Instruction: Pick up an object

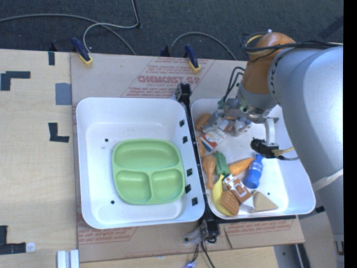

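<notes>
From my remote seat I see the grey arm [312, 99] reaching in from the right, its orange band [262, 66] above the wrist, with the pincer [230, 121] low over the far part of the right bin [298, 191]. I cannot tell whether the pincer is open or closed, and I see nothing clearly held in it. The things to pick from all lie in that right bin, crowded toward its left wall. A white packet [210, 138] with red and blue print sits just beside the pincer, and an orange piece [202, 120] lies at the far left corner. Nearer me are a carrot [241, 165], a blue bottle [254, 172] touching the carrot's right end, a small green item [222, 163], and a banana [217, 191]. A printed little box [236, 192] lies against the banana, and a tan wedge [265, 203] sits at the near edge. The left bin [85, 149] holds a green divided plate [148, 171], lying flat. Both bins rest on a cardboard sheet [156, 80] on the desk, and two blue clamps [82, 50] pinch the sheet's far edge.
</notes>
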Tool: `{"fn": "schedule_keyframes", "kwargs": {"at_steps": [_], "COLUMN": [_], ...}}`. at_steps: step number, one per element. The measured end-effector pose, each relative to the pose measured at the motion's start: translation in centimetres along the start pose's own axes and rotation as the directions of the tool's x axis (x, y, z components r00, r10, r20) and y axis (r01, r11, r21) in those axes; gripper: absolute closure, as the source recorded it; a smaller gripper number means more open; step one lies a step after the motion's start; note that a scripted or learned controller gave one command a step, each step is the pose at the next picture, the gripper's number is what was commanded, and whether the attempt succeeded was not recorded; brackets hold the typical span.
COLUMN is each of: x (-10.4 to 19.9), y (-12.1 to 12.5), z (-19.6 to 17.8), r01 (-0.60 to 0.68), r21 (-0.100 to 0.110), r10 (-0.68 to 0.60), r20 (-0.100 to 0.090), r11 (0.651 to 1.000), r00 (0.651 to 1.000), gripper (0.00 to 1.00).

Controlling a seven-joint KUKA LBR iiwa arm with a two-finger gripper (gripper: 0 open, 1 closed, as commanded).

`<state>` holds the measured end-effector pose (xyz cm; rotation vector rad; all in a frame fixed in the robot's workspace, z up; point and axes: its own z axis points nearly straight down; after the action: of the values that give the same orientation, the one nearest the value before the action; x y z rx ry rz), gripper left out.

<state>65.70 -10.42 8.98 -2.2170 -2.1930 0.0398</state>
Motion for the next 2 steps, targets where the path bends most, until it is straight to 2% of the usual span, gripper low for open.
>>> {"fn": "schedule_keyframes", "kwargs": {"at_steps": [1, 2], "x": [-0.1, 0.0], "y": [0.0, -0.05], "z": [-1.13, -0.96], "r01": [0.001, 0.002], "r21": [-0.001, 0.002], "r10": [-0.001, -0.002], "r20": [0.003, 0.001], "r11": [1.0, 1.0], "r00": [1.0, 1.0], "gripper": [1.0, 0.0]}}
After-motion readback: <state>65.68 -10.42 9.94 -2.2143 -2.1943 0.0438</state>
